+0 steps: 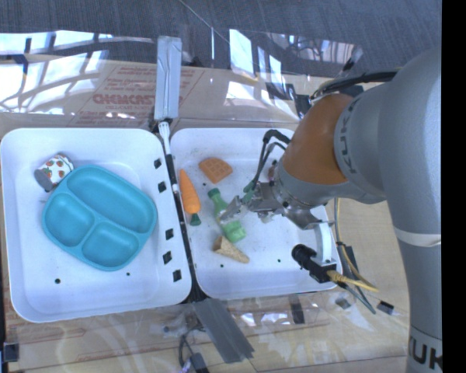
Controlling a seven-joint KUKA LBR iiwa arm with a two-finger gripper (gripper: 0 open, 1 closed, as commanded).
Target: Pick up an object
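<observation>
Green object (pixel 234 231) in right bin (pixel 276 284), arm bent low, tool (pixel 234 208) just above

view: single fixed camera above bench, looking down at a slant | framing: both white bins (pixel 15 208) taken in side by side, mid-distance | arm (pixel 373 154) seen entering from right | floor seen along top edge

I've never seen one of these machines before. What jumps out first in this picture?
The bulky grey arm with its orange band reaches in from the right over the right white bin, its pincer low among small toy foods: an orange carrot, a tan waffle square and green pieces. In the left white bin lies a big turquoise divided plate.
</observation>
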